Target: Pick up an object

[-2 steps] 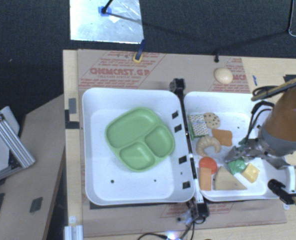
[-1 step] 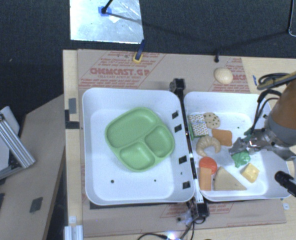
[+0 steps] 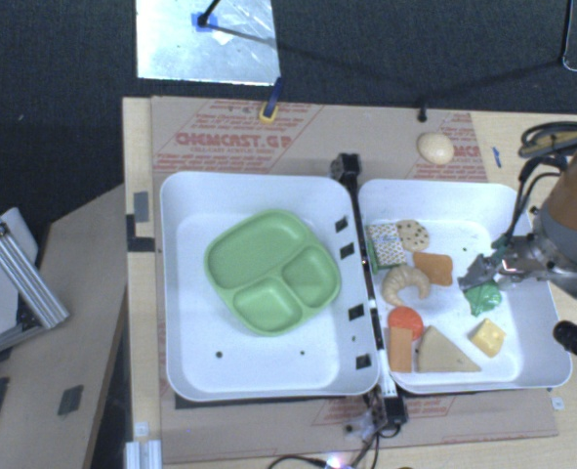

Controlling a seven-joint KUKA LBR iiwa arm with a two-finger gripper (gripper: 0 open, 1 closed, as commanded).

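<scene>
Two bins (image 3: 185, 203); one tray (image 3: 271, 271); one croissant (image 3: 408, 283).

arm (image 3: 573, 218): grey, orange band (above wrist) | black cables | metal gripper (image 3: 485, 270)

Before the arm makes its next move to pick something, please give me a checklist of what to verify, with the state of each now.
1. Gripper is over the right bin: ok.
2. A target lies under it, the green item: ok.
3. Item is between the jaws: cannot tell.
4. Green item is apart from the yellow cube: ok.
5. Croissant and orange block are out of the descent path: ok.
6. Green tray sits in the left bin, away from the arm: ok.
</scene>
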